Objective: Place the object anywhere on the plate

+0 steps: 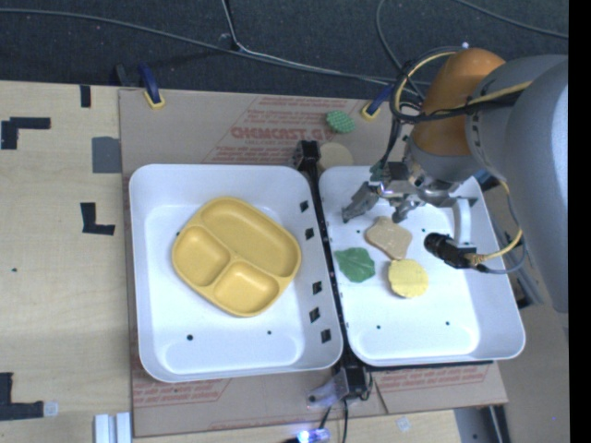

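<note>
A yellow divided plate [237,255] lies in the left bin [157,340]. In the right bin [443,340] lie a tan toast-shaped piece [389,238], a green leaf-shaped piece [355,264] and a round yellow piece [408,279]. My gripper [379,205] hangs over the right bin's upper left part, just above and left of the tan piece. Its two fingers are spread apart with nothing between them. One fingertip [355,210] points toward the divider; the other sits near the tan piece's top edge.
A small green object [340,121] and a pale round disc [334,154] lie on the cardboard behind the bins. Black cables loop above the arm and across the dark background. A black connector [447,249] with a yellow cable hangs over the right bin.
</note>
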`<state>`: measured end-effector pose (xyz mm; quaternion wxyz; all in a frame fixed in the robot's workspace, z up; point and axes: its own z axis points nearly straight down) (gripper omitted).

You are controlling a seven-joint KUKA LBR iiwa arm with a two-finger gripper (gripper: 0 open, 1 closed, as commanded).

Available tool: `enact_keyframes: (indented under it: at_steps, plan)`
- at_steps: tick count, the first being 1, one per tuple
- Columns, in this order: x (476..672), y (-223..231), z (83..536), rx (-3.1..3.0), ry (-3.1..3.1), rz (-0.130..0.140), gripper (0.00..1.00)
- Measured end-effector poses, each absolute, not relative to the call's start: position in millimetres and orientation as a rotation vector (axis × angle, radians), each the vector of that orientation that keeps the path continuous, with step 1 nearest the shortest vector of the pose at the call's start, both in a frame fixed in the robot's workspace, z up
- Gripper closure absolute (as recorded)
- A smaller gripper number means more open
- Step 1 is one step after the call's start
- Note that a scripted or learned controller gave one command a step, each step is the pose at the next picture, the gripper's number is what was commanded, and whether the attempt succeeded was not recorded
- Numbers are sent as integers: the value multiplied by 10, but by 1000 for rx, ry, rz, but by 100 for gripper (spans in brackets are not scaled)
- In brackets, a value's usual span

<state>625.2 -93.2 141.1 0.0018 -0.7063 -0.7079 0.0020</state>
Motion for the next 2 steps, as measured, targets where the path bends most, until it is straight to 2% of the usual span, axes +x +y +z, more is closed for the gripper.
enact_keyframes:
  at_steps: [1, 2]
  plan:
    - [6253, -928, 892, -2220, -2226, 3, 0]
    - [6267, -929, 1033, -2222, -2228, -1, 100]
